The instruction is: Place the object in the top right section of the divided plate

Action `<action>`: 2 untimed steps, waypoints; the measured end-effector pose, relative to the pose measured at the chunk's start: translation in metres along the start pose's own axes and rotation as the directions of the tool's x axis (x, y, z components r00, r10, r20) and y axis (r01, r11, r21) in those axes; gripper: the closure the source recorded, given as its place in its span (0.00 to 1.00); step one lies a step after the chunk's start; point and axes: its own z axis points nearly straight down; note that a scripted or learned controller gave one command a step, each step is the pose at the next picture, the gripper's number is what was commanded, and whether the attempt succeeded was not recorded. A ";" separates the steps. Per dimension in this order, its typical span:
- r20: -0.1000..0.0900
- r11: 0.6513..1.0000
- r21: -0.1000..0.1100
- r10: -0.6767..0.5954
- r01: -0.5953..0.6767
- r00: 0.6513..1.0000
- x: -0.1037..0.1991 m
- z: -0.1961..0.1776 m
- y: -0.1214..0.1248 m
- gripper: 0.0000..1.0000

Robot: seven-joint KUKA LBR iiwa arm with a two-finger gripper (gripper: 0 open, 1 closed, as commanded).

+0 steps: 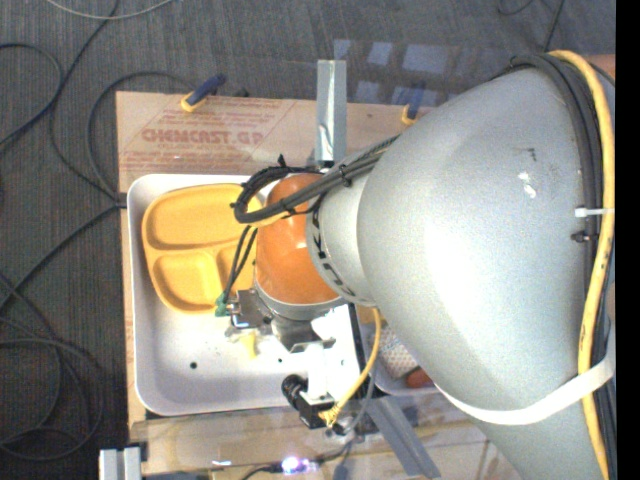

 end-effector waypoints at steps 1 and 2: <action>0.002 0.893 -0.005 0.450 -0.450 0.893 -0.070 -0.086 0.046 1.00; 0.002 0.918 -0.006 0.396 -0.396 0.918 0.009 -0.114 0.111 1.00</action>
